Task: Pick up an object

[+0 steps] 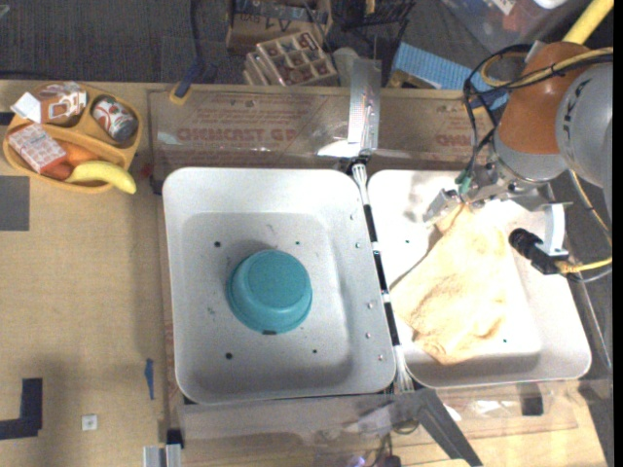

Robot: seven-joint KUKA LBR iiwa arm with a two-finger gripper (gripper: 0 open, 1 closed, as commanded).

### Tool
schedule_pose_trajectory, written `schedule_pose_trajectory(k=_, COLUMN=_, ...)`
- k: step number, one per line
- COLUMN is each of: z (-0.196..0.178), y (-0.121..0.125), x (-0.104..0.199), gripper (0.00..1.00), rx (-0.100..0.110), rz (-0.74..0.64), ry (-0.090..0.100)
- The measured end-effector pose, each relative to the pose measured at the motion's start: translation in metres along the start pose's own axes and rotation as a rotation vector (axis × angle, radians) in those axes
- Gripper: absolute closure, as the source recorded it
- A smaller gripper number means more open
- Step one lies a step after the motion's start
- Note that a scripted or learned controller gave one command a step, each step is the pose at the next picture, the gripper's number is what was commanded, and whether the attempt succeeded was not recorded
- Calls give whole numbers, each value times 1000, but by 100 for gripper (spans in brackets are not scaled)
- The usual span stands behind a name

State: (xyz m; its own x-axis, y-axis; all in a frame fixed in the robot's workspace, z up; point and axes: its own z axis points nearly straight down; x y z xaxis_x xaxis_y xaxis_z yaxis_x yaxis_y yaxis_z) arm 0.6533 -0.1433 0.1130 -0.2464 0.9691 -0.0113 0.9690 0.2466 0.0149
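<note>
Gripper (456,200) at far edge of right bin (574,353), fingers apparently pinching top corner of yellow cloth (458,295), remainder draped below fingers across bin floor, likely mid-lift; teal bowl (272,290) well left of fingers, upside down in left bin (185,202).

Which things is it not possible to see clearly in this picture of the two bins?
- Gripper, camera view: small and blurred against the yellow cloth; open or shut cannot be told, nor whether it touches the cloth.
- Right bin floor: the cloth hides what lies beneath.
- Teal bowl in the left bin: upside down, so its inside is hidden.
</note>
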Motion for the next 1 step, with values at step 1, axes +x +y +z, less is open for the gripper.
schedule_pose_trajectory(k=1, z=25, y=14, x=31, gripper=0, rx=11, rz=-41, ry=8)
